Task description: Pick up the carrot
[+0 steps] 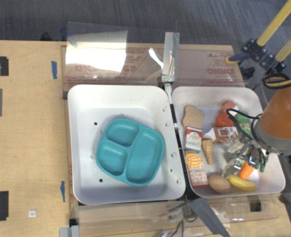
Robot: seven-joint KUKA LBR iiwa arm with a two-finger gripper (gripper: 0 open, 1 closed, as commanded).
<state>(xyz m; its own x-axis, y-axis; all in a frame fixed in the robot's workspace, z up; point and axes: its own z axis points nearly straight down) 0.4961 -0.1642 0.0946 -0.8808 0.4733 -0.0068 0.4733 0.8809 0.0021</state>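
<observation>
The carrot [246,171] shows as a small orange piece near the front right of the right bin [272,180], just above a yellow banana [241,182]. My gripper [245,161] is low in that bin, directly over the carrot and touching or nearly touching its top. The gripper's metal parts cover part of the carrot. The arm's orange band [283,118] hangs over the bin's right side.
The right bin also holds a bread slice [193,116], a red fruit [228,107], a carton [193,138], a cone [208,150], corn [192,160] and a potato [218,183]. A teal divided plate [130,152] lies in the left bin [81,107].
</observation>
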